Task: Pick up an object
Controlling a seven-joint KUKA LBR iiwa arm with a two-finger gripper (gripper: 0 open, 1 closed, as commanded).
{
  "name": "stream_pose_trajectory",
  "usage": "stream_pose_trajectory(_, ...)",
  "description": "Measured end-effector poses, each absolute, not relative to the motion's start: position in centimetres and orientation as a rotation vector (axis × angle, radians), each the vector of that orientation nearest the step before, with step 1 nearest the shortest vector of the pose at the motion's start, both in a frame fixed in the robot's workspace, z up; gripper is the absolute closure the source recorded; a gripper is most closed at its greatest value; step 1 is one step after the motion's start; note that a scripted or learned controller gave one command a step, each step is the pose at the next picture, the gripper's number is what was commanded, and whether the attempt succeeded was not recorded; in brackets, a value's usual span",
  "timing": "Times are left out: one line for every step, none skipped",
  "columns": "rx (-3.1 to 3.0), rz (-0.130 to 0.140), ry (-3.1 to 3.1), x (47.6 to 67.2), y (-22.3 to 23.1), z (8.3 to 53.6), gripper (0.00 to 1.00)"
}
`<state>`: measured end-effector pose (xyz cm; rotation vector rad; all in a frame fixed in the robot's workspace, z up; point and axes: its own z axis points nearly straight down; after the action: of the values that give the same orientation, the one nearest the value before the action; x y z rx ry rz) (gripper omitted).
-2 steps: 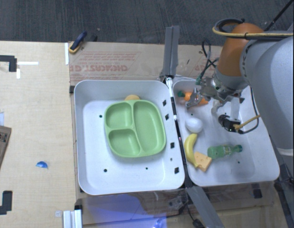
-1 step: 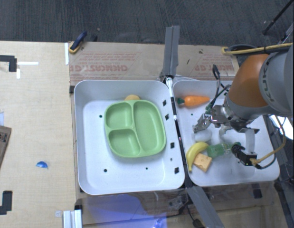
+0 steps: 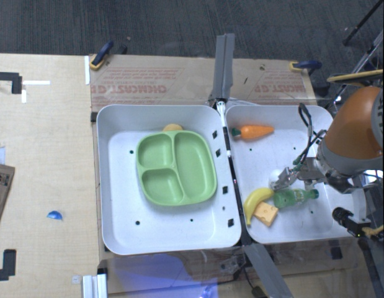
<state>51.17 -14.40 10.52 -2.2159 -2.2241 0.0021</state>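
In the right bin (image 3: 316, 225) lie an orange carrot (image 3: 254, 131) at the back left, a yellow banana (image 3: 254, 202), a tan cheese wedge (image 3: 266, 213) and a green bottle (image 3: 294, 197) on its side. My gripper (image 3: 287, 179) hangs low over the bin's middle, just above and behind the green bottle and right of the banana's tip. The grey arm with its orange band (image 3: 359, 129) comes in from the right and hides the bin's right side.
The left bin (image 3: 117, 222) holds a green divided plate (image 3: 177, 167), with a small yellow thing (image 3: 172, 128) peeking out behind it. A grey divider post (image 3: 224, 67) stands between the bins at the back. Cardboard lies behind both bins.
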Motion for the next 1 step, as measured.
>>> stream_pose_trajectory(-2.135,0.002,-2.301,49.56,-11.09,9.09,0.00)
